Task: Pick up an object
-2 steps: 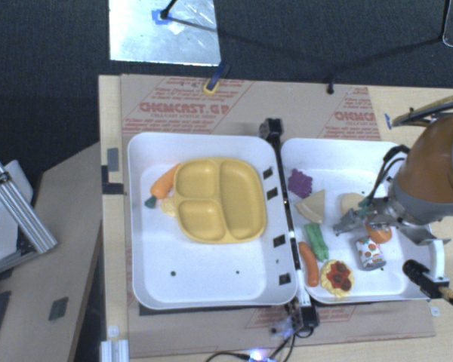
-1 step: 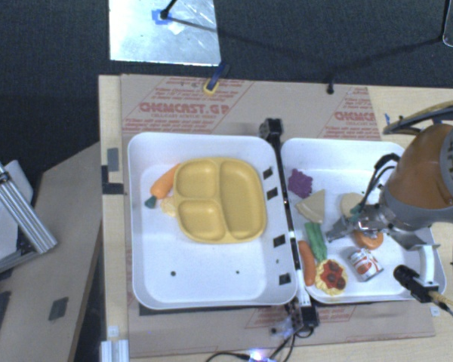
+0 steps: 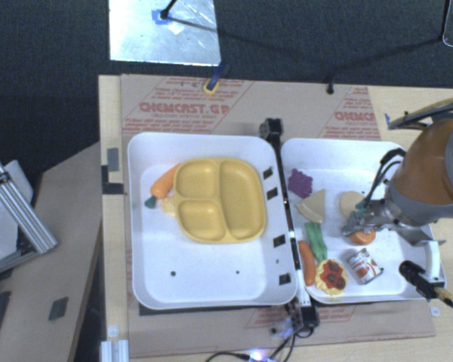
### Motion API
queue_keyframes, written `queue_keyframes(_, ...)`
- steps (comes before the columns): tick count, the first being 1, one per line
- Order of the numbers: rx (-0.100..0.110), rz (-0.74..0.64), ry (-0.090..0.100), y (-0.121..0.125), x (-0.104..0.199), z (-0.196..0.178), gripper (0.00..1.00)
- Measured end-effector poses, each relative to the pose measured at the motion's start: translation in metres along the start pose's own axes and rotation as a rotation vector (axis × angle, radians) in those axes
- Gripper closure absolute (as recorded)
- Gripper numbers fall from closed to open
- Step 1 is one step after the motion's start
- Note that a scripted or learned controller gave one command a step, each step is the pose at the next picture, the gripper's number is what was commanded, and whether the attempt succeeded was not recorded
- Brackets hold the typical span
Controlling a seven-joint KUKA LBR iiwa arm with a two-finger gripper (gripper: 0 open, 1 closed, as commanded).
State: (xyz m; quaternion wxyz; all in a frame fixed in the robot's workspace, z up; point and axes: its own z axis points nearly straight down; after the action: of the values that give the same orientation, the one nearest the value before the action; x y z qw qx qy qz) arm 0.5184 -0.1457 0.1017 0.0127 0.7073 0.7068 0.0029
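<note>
The gripper (image 3: 360,225) is lowered at centre right onto an orange toy (image 3: 362,237); its opening cannot be told. A miss could be caused by the crowding can (image 3: 362,265) and wedge (image 3: 352,201).

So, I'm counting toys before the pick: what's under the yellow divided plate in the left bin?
An orange toy carrot pokes out from under the yellow divided plate's left edge. Whatever else the plate covers is hidden.

arm (image 3: 438,176) cut off at right edge; carrot (image 3: 164,181) partly under yellow plate (image 3: 215,200)
</note>
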Motion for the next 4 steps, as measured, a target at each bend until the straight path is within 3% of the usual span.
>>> queue_keyframes(1, 0.018, -0.004, 0.013, -0.003, 0.001, -0.045, 1.00)
queue_keyframes(3, 0.015, -0.005, 0.012, -0.006, -0.005, -0.125, 1.00)
queue_keyframes(4, 0.020, -0.009, 0.016, 0.008, 0.044, -0.115, 1.00)
